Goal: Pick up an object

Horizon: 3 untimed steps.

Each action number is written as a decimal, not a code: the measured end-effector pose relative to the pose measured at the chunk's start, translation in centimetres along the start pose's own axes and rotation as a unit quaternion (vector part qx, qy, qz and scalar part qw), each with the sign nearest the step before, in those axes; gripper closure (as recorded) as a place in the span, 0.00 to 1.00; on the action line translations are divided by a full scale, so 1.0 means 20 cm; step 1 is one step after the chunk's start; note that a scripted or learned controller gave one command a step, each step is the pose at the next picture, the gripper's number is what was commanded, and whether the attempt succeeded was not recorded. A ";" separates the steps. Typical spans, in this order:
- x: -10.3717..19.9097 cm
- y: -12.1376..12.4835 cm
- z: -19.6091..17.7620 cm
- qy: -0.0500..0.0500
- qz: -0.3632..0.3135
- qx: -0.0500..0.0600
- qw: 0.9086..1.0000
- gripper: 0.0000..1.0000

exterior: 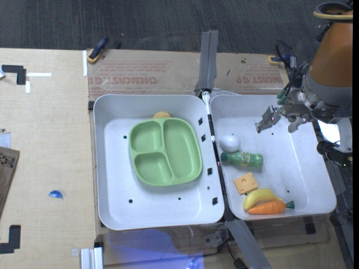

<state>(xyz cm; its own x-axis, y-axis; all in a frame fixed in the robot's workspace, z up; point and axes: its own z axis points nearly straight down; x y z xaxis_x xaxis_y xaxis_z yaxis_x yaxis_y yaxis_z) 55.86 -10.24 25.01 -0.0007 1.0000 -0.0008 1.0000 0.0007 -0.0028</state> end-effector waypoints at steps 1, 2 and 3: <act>0.04 -0.03 0.72 0.001 -0.066 -0.003 0.998 0.00; 0.04 -0.06 0.75 0.002 -0.069 -0.008 0.998 0.00; 0.04 -0.06 0.70 0.001 -0.068 -0.010 0.998 1.00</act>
<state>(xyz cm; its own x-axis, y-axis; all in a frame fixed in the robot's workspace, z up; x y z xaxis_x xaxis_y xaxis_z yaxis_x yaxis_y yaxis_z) 54.70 -9.48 10.98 -0.1360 0.9907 0.0007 0.9905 0.1360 0.0182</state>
